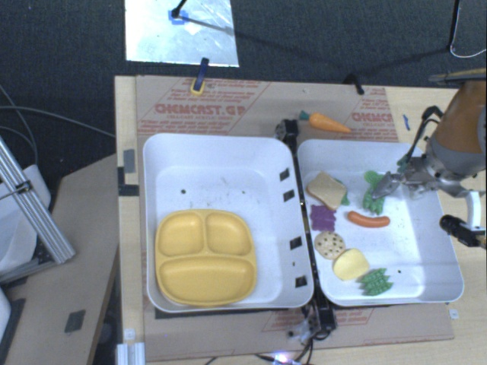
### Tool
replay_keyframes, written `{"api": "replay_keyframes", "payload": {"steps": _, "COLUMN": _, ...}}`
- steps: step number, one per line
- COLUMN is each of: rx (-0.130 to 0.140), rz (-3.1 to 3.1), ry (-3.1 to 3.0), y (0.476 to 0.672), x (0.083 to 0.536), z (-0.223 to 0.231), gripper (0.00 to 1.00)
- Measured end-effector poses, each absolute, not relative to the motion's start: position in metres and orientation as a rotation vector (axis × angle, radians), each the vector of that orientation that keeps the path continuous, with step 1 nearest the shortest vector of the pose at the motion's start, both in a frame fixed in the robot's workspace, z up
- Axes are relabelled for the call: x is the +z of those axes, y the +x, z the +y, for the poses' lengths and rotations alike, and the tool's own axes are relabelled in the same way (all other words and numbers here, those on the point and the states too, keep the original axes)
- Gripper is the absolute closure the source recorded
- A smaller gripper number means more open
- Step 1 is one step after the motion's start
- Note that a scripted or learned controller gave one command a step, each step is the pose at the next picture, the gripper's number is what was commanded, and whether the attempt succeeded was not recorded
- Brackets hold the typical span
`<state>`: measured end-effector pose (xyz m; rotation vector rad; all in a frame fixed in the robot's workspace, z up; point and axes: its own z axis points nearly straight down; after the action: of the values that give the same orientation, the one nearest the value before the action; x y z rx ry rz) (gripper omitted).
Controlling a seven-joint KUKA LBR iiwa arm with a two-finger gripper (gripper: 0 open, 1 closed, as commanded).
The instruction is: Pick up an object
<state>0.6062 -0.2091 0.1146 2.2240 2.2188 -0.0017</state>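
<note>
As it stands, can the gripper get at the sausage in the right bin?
Probably yes. The gripper sits by the green toy, just above the sausage, which lies alone on bare bin floor with nothing over it.

I see the arm (464,124) entering from the right, orange band above the grey wrist (449,166). The tool (384,186) extends leftward from the wrist, tilted slightly downward, tip low. I cannot judge the tool's grip state.

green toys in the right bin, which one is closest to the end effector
The upper green toy, beside the sausage: the end effector is right at it. The other green toy lies by the bin's front edge.
</note>
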Motion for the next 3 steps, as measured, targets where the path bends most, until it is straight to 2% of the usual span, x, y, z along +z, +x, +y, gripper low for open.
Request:
{"api": "replay_keyframes", "payload": {"steps": 1, "rx": 0.002, "rz": 2.226, "ry": 2.216, "y": 0.597, "x": 0.084, "z": -0.175, "gripper": 0.00}}
{"api": "replay_keyframes", "payload": {"steps": 2, "rx": 0.000, "rz": 2.226, "ry": 2.219, "y": 0.567, "x": 0.100, "z": -0.148, "gripper": 0.00}}
{"api": "replay_keyframes", "payload": {"steps": 3, "rx": 0.001, "rz": 2.222, "ry": 2.220, "y": 0.560, "x": 0.108, "z": -0.157, "gripper": 0.00}}
